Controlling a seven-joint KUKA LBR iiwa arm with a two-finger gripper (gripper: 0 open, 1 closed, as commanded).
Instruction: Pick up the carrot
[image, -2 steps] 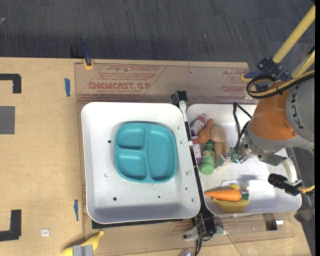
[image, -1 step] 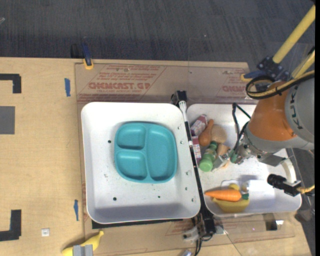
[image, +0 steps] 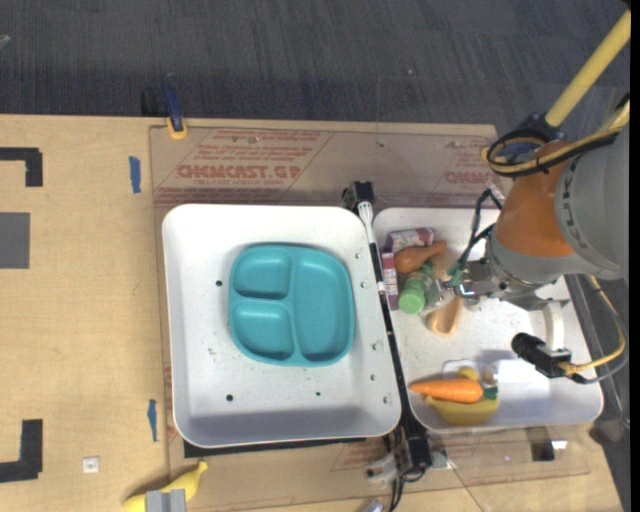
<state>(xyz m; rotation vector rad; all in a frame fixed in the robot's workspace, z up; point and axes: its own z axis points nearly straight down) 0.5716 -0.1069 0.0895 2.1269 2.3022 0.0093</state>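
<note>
1. Orange and slim, the carrot (image: 446, 389) lay near the front edge of the right bin (image: 580, 405), resting against a yellow banana-like piece (image: 462, 408) just in front of it.
2. From the carrot, my claw (image: 462, 287) sat well back in the same bin, among a cluster of toy food: a brownish piece (image: 418, 257), a green item (image: 412, 297) and a pale tan piece (image: 445, 316).
3. I could not tell how the claw stood; the wrist hid that.
4. I judged I was in the approach step, with nothing grasped.
5. The next move called for travelling forward to the carrot, lining up across its narrow width, and descending without catching the yellow piece.
6. The left bin (image: 190, 300), beyond the carrot, held a teal divided plate (image: 293, 304).
</note>
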